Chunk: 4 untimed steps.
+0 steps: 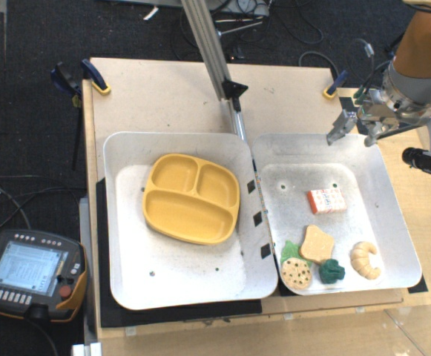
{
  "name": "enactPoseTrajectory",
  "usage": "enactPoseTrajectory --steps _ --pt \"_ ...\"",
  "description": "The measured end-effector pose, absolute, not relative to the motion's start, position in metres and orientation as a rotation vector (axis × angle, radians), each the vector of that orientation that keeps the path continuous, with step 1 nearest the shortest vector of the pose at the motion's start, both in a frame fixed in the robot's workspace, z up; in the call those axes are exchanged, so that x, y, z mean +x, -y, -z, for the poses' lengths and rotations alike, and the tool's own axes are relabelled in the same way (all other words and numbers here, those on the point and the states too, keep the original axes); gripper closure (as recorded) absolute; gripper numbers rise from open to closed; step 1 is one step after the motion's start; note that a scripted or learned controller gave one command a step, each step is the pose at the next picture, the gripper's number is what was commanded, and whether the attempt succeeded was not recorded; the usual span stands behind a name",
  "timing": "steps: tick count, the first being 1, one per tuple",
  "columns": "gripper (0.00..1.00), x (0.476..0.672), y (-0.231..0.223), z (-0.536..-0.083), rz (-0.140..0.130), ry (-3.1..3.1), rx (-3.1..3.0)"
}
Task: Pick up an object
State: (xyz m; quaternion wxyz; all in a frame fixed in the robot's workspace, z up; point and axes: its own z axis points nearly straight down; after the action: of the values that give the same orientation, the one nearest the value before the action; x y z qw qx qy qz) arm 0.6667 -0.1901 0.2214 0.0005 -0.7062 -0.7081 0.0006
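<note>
My gripper (354, 133) hangs over the far rim of the right bin (363, 178), its two fingers spread open with nothing between them. Well in front of it, on the bin floor, lies a small red and white box (326, 200). Nearer the front edge sit a toast slice (317, 245), a croissant (366, 259), a green broccoli piece (331, 271) and a spotted cookie (297, 274). The arm's orange band (423, 35) rises at the upper right.
The left bin (126, 199) holds a yellow divided plate (191, 198). A metal pole (208, 39) slants down to the seam between the bins. A teach pendant (30, 273) lies at the lower left, off the bench. Clamps sit at the bench's back corners.
</note>
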Motion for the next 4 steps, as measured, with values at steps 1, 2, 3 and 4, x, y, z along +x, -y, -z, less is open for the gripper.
enactPoseTrajectory --steps 1,2,3,4 --pt "0.00 0.667 0.190 -0.221 -0.003 2.224 -2.218" --pt "0.00 0.672 0.191 -0.176 -0.005 2.223 -2.216" --pt "0.00 0.669 0.190 -0.112 -0.006 2.221 -2.216" --pt "0.00 0.669 0.189 -0.094 -0.003 2.225 -2.216"
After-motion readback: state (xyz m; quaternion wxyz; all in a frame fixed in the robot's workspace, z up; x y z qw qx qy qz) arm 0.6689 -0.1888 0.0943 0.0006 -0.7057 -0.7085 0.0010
